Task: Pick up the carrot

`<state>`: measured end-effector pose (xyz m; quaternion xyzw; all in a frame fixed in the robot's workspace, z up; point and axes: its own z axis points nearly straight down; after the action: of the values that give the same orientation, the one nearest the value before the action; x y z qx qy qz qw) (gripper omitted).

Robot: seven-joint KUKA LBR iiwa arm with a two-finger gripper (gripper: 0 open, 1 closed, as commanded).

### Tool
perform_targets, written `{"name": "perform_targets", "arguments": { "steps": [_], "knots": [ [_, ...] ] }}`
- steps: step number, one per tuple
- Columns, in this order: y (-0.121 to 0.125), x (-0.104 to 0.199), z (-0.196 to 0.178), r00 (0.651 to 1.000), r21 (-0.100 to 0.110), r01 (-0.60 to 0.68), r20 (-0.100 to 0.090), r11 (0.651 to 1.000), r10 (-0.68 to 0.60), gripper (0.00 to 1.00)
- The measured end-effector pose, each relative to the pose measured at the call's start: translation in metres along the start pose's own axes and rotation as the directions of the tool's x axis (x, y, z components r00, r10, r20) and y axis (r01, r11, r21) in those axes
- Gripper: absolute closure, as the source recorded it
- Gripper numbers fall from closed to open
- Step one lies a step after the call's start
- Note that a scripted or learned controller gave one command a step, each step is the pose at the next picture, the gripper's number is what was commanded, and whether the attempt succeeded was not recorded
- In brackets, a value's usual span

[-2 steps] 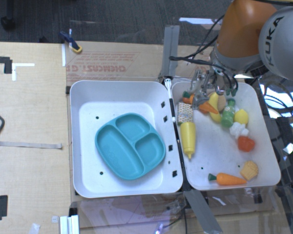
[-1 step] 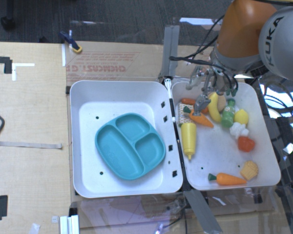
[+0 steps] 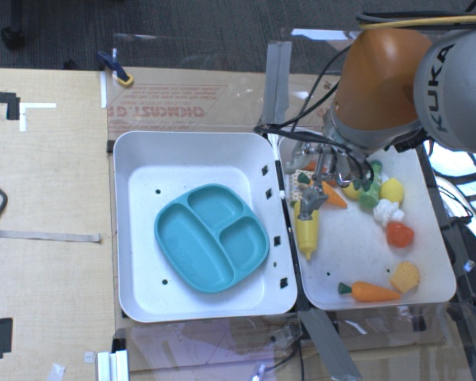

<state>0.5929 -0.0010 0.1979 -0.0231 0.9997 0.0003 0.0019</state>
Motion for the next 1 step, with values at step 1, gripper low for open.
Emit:
{"name": "perform_targets", "arguments": {
  "steps": [1],
  "knots": [
    [-0.0556,0.0432,0.0050,0.991,0.001,0.136,0.000,0.991,-0.136,0.00]
  ]
}}
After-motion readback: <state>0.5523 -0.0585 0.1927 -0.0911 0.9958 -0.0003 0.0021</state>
